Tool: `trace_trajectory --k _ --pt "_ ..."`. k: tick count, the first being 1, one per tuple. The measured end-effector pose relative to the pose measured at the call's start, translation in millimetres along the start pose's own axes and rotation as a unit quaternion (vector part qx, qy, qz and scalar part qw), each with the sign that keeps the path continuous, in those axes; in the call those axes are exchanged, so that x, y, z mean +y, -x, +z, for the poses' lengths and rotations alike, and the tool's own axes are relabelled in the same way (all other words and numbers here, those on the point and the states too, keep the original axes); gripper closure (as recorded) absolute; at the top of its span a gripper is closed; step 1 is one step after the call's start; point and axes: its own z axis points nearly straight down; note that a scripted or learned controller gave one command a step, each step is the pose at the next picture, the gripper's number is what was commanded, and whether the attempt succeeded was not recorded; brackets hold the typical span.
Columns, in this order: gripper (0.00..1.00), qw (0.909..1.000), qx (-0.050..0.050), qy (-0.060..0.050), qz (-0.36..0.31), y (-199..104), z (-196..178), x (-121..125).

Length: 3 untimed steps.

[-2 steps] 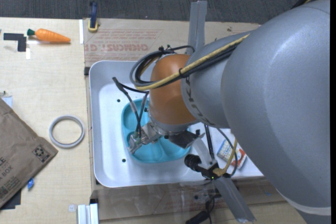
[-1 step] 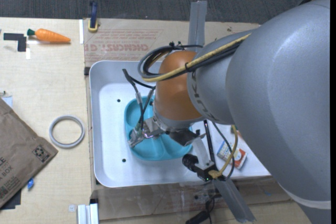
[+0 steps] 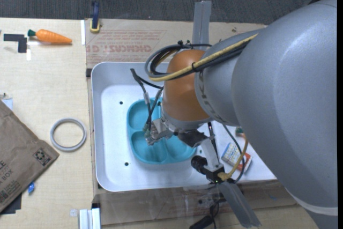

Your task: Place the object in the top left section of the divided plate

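The grey arm (image 3: 284,99) is looming closest to the camera, filling the right side and reaching leftward and down into the white bin (image 3: 110,169). Its orange band (image 3: 182,88) is sitting above the wrist, with black cables (image 3: 155,61) looping off it on the far side. The pincer (image 3: 154,134) is hanging low over the blue divided plate (image 3: 140,115), which is lying in the middle of the bin. Whether its tips are apart or together I cannot tell, since they are small and blurred against the plate. No object is showing clearly between them or in the plate's sections. A small white packet with orange and blue print (image 3: 233,155) is lying in the bin to the right of the plate, partly under the arm and apart from the pincer. On the wooden surface (image 3: 48,83) to the left, a toy carrot (image 3: 49,36) is lying at the far side, a grey ring (image 3: 68,133) is resting nearer, and a brown cardboard box (image 3: 19,161) is jutting in from the near left.
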Motion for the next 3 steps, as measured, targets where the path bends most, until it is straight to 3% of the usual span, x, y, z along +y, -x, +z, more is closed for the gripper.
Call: trace_trajectory --k 1,2,3 --pt "1.0 0.9969 -0.006 -0.005 -0.079 73.9 -78.8 0.1" --pt "1.0 0.9977 -0.007 -0.005 0.068 11.3 7.4 -32.3" --pt "1.0 0.9979 0.003 -0.003 0.065 35.3 14.4 -17.9"
